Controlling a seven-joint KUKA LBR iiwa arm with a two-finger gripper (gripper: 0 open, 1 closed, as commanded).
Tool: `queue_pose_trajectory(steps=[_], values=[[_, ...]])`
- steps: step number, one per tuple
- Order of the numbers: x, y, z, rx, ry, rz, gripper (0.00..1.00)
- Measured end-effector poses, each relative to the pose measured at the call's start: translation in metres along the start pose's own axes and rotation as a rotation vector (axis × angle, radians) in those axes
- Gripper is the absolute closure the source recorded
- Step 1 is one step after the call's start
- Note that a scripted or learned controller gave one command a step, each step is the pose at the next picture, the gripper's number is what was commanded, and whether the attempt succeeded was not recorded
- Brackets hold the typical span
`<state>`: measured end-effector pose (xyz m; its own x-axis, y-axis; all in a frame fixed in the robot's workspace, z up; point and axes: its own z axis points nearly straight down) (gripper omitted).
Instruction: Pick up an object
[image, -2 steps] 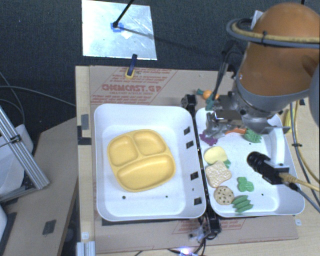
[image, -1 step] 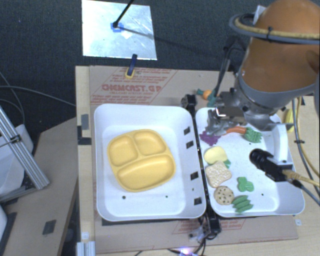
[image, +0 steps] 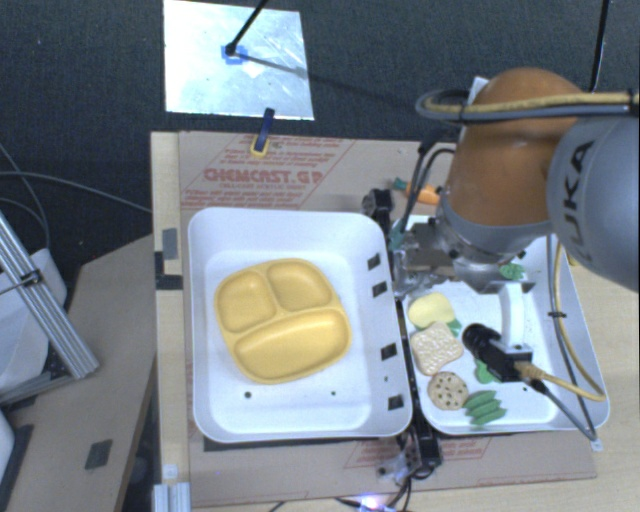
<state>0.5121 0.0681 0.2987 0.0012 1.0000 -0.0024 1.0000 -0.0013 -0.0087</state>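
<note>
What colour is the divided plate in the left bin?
Yellow; the divided plate shows clearly in the camera view, lying in the left bin.

Fixed camera above, slanting down, bins (image: 290, 222) near

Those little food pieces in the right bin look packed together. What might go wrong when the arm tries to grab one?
1. The yellow piece, square cracker and round cookie lie close together along the left side of the right bin, so a grab may knock neighbours or catch two.
2. The cracker and cookie lie flat, so they might slip free.
3. The arm hangs over much of that bin, hiding part of it.
</note>
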Motion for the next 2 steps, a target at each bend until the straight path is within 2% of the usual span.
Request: queue_pose_trajectory(steps=[1,2], values=[[0.033,-0.026,-0.025,-0.011,0.005,-0.008,1.0],[0.019,-0.026,0.079,0.0,0.0,0.0,1.0]])
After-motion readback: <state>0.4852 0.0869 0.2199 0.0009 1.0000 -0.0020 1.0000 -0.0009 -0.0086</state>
